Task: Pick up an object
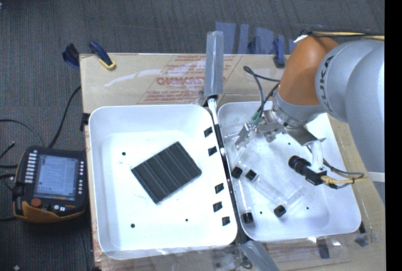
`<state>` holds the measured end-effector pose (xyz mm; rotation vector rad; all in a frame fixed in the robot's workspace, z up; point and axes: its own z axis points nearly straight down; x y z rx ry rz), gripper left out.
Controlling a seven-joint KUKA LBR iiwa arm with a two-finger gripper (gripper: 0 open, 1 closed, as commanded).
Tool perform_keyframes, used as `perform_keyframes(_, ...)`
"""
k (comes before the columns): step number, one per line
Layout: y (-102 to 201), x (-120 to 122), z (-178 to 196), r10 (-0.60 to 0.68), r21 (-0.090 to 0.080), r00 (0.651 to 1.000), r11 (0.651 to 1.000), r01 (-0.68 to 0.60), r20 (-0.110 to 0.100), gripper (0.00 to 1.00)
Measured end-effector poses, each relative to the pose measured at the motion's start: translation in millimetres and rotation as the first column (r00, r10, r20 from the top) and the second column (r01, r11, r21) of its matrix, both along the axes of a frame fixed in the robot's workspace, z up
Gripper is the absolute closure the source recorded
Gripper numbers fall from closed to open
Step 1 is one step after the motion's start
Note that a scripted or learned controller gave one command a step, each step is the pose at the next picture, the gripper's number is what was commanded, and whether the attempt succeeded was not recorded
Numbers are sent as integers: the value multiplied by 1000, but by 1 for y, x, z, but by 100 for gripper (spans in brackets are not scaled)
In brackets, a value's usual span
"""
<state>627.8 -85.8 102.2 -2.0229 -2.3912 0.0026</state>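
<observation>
I see a dark ribbed rectangular pad [166, 171] lying flat, turned at a slant, near the middle of the left bin [100, 131].

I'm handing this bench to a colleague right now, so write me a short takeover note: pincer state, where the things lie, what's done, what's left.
Pincer: reaching down into the right bin; whether it is open or shut cannot be told, and no object is seen between its fingers.
Things: a dark ribbed rectangular pad lies flat in the left bin, untouched, rotated diagonally.
Done: arm is lowered into the right bin.
Left: a confirmed grasp and lift; nothing is visibly picked up yet.
</observation>
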Motion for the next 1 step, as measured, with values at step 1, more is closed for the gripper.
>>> perform_keyframes(1,0,0,0,0,0,1000,1000,0,0,0)
